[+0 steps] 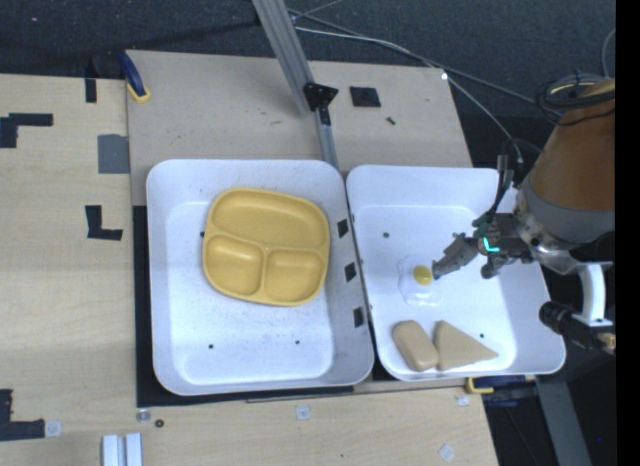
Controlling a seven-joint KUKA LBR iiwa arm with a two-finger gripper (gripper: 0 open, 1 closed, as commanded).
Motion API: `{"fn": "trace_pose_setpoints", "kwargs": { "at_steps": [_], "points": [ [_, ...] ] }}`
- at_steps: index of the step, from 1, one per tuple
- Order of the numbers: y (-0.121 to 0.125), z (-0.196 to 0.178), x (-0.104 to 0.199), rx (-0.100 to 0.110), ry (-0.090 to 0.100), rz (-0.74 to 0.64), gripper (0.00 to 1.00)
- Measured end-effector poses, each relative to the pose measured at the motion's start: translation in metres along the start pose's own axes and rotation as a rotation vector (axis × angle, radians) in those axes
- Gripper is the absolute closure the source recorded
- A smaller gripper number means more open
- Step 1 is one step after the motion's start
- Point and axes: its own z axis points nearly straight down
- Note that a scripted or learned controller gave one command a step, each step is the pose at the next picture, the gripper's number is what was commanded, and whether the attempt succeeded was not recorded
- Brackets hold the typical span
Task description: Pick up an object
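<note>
— Worktop (250, 104) check?
— My pincer (445, 266) hangs over the right bin (420, 189), beside the yellow ball (423, 275); can't tell its state. Nothing lifted, so the whole pickup remains.

Small yellow ball-ish thing (423, 275) sits just off my pincer (446, 262) tip; a tan oval lump (413, 344) and tan wedge (462, 345) lie flat further below it.
</note>
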Motion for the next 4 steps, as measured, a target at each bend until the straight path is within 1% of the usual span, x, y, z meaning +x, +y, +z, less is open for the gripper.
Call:
{"fn": "trace_pose_setpoints", "kwargs": {
  "at_steps": [1, 2, 3, 4],
  "points": [
    [0.0, -0.001, 0.0, -0.002, 0.0, 0.0, 0.0],
    [-0.003, 0.064, 0.002, 0.004, 0.0, 0.001, 0.0],
    [-0.002, 0.128, 0.005, 0.003, 0.0, 0.001, 0.0],
    [-0.002, 0.147, 0.004, -0.004, -0.002, 0.002, 0.0]
  ]
}}
